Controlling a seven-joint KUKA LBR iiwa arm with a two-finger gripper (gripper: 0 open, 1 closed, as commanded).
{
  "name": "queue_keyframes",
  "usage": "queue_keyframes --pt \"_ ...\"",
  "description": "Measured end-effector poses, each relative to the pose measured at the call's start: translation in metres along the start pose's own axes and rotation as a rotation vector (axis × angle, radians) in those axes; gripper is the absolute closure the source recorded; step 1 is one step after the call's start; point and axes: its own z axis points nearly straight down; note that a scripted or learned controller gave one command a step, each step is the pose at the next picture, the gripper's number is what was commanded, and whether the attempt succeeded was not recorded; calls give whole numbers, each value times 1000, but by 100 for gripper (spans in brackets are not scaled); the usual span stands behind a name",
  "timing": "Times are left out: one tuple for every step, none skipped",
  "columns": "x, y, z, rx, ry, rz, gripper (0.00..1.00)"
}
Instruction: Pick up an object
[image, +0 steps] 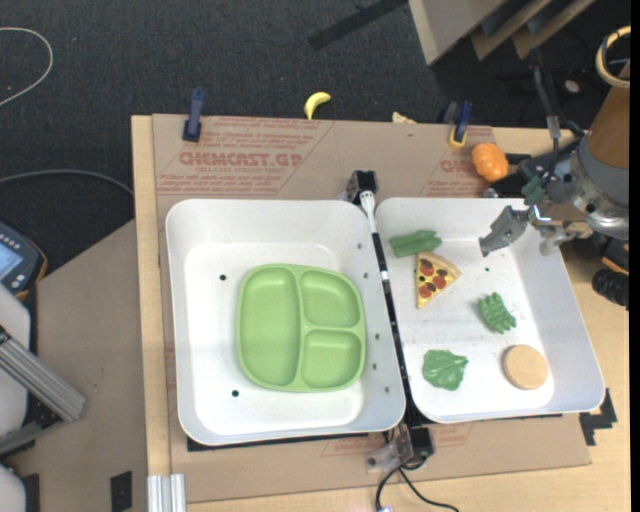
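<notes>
The right white bin (575, 330) holds several toy foods: a green pickle (415, 242), a pizza slice (435, 279), a ruffled green piece (496, 313), a green leaf (444, 368) and a round tan cookie (525, 366). My gripper (520, 236) hovers over the bin's far right corner, above and to the right of the pizza slice. It is open, and I see nothing between its fingers. The left white bin (190, 300) carries a green divided plate (300, 327).
An orange toy (489, 162) lies on the cardboard behind the right bin, close to the arm. A yellow banana (317, 102) sits at the board's far edge. Blue clamps (193, 115) (461, 122) grip that edge. A black clip (362, 185) joins the bins.
</notes>
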Motion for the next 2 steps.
queue_keyframes --pt "83 -20 16 5 5 -8 0" --pt "89 -83 89 14 3 2 0"
